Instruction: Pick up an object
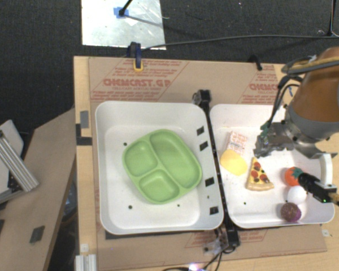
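The right bin (237, 210) holds several small things. A yellow rounded piece (233, 162) lies at its left, with a pale printed packet (237, 141) just behind it. A toy pizza slice (259, 176) lies in the middle. An orange-red fruit (292, 175), a white egg (297, 195) and a purple ball (290, 212) sit in a column near the front right. My gripper (263, 149) hangs low in this bin, just behind the tip of the pizza slice and right of the packet. I see nothing held in it.
In the left bin (110, 151) lies a green divided plate (161, 165). A black-clipped divider (209, 151) runs between the two bins. The grey and orange arm (322, 103) covers the back right of the right bin.
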{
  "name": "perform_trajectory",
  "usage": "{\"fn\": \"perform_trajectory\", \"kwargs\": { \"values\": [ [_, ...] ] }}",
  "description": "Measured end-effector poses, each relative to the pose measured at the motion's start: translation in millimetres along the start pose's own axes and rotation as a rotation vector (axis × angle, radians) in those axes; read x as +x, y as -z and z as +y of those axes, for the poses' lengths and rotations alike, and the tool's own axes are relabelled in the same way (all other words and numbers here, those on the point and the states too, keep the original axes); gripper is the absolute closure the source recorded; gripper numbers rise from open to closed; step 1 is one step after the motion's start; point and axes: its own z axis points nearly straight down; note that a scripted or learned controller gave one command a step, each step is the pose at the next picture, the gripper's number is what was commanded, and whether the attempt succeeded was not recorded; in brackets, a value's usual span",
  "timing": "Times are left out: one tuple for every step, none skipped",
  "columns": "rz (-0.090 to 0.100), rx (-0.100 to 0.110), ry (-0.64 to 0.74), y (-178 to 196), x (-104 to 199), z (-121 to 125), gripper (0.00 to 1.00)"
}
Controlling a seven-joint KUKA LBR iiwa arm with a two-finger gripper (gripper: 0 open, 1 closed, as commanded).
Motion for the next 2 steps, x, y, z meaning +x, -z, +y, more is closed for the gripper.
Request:
{"fn": "perform_trajectory", "kwargs": {
  "values": [
    [0.0, 0.001, -0.001, 5.1, 46.8, -12.1, 1.0],
    [0.0, 0.001, -0.001, -4.2, 105.0, -14.0, 1.0]
  ]
}}
